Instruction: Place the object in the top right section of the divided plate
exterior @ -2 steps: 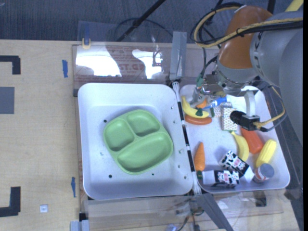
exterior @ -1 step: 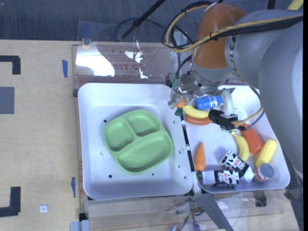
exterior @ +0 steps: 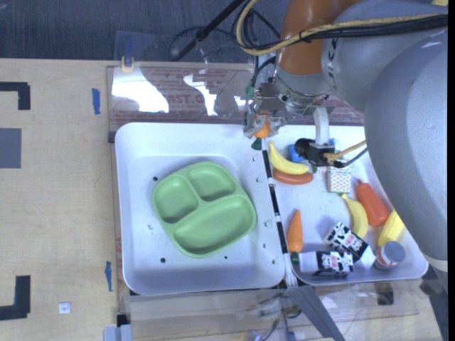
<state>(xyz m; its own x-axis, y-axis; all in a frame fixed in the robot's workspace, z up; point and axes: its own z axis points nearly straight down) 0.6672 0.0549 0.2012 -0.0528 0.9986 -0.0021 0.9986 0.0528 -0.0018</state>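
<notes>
Camera view: the grey arm point(exterior: 398, 84) is seen reaching in from the right of the frame, its orange band point(exterior: 313, 9) up at the top centre. The claw point(exterior: 260, 128) is hung just above the far rim where the two bins meet, in the upper middle of the frame. A small orange piece point(exterior: 262, 128) is seen at its tips, seemingly pinched between narrowly set fingers, with a green bit point(exterior: 256, 145) just beneath it; what the piece is cannot be told.

The green divided plate point(exterior: 205, 208) is found in the left bin point(exterior: 135, 190), centre-left of the frame, lying flat, well apart from the claw.

In the right bin point(exterior: 416, 265), a banana point(exterior: 286, 160) is laid over a red sausage point(exterior: 293, 178) just below the claw. A carrot point(exterior: 294, 231) is lying by the divider, and cow-patterned cartons point(exterior: 347, 239) are lying near the lower right.
</notes>
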